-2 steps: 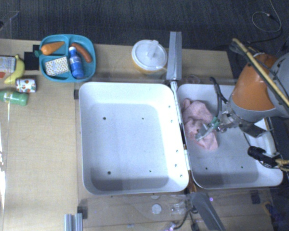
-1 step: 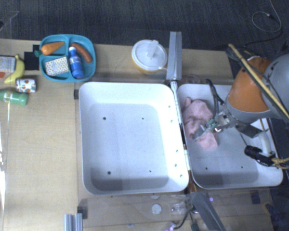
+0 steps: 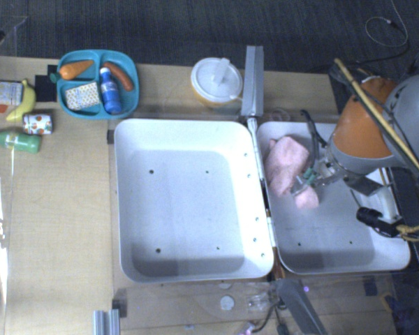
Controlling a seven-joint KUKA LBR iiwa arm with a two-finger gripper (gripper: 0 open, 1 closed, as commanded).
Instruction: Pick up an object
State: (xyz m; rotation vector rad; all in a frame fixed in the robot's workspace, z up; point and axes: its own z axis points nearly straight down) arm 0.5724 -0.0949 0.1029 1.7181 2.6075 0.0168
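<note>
Bench: pale wood surface (image 3: 56,222) filling the left and lower part of the frame, with dark carpet along the top.
Left bin: shallow white bin (image 3: 188,257) in the centre of the frame, its floor bare apart from a few small holes.
Right bin: second white bin (image 3: 335,246) just beside the first on its right, sharing a central divider.
Arm: grey arm with its orange band (image 3: 359,128) reaches in from the right edge, wrist over the upper part of the right bin.
Gripper: the gripper (image 3: 309,181) sits low in the right bin, against the right edge of the pink cloth; its fingers are small and dark here, and I cannot tell how far apart they stand or whether anything lies between them.
Pink cloth: crumpled pink cloth (image 3: 286,162) lies in the upper left of the right bin, near the divider, touching the gripper's tip.
Upper left clutter: blue divided tray (image 3: 129,82) with toy food, plus a banana (image 3: 22,102), a small can (image 3: 38,123) and a green bottle (image 3: 14,140) on the bench.
Top centre: white lidded cup (image 3: 216,81) just above the left bin.
</note>
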